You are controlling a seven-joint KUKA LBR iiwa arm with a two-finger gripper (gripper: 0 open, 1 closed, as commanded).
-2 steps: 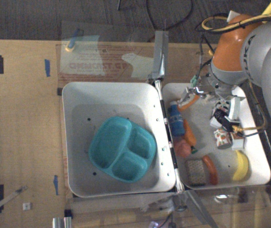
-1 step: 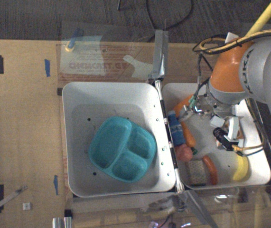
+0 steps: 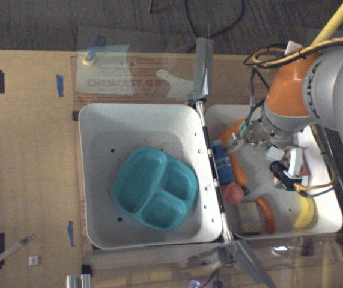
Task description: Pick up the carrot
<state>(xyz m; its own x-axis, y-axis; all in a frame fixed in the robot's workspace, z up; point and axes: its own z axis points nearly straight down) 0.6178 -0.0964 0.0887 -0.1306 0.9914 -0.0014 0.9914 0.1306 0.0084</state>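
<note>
divided plate (image 3: pixel 156 188) in left bin (image 3: pixel 99 125), carrot (image 3: pixel 238 170) in right bin (image 3: pixel 333 218), banana (image 3: pixel 304 212) right of sausage (image 3: pixel 267 213)

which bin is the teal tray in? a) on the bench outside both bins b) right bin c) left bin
c: the teal tray lies on the floor of the left bin, while the carrot and banana lie in the right bin, under the arm.
</note>
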